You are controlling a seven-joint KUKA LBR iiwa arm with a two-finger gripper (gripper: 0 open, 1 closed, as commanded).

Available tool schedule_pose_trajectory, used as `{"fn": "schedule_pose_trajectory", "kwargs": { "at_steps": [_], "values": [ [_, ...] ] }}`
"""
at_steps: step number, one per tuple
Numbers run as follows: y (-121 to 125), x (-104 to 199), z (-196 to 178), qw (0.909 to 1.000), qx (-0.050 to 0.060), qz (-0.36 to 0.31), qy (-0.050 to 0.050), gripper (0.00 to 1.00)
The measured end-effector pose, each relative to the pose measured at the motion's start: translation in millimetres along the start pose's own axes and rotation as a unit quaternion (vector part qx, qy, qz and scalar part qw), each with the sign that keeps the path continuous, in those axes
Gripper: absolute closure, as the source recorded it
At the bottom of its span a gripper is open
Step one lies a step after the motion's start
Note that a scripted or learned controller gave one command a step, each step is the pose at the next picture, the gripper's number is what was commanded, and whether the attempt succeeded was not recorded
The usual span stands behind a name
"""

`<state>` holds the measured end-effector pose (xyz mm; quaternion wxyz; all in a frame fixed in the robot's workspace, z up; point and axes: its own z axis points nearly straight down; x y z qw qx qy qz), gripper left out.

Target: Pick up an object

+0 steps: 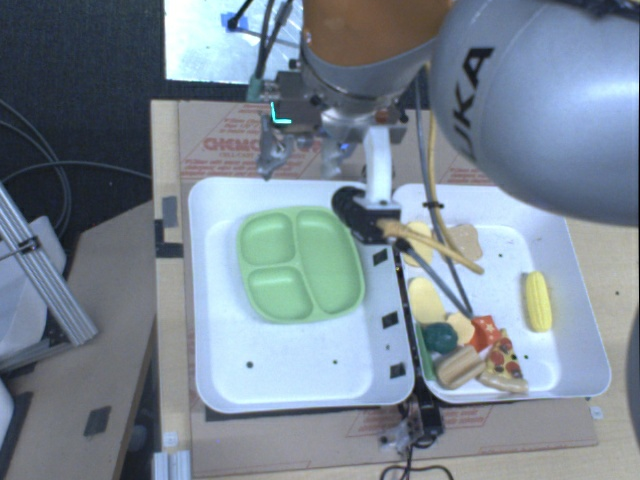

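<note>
Light fell evenly and fairly brightly from above, leaving the two white bins (300,388) pale and nearly washed out at their rims. Shadows were soft and short, gathering under the green divided plate (300,265). The grey arm (540,78), close to the lens, looked large and slightly blurred, with a broad dull sheen across its casing. A bright, overexposed patch (215,28) glared at the top. Overall sharpness was modest, with fine detail grainy.

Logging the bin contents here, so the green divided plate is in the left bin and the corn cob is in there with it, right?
Not quite. The green divided plate does lie in the left bin, but the camera view shows the corn cob in the right bin, near its right wall.
</note>
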<state>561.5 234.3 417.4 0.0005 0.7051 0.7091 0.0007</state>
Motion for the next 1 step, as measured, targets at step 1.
{"fn": "schedule_pose_trajectory", "kwargs": {
  "at_steps": [1],
  "values": [
    [-18.6, -0.1, -123.5, 1.0000, -0.007, 0.000, 0.004, 0.00]
  ]
}}
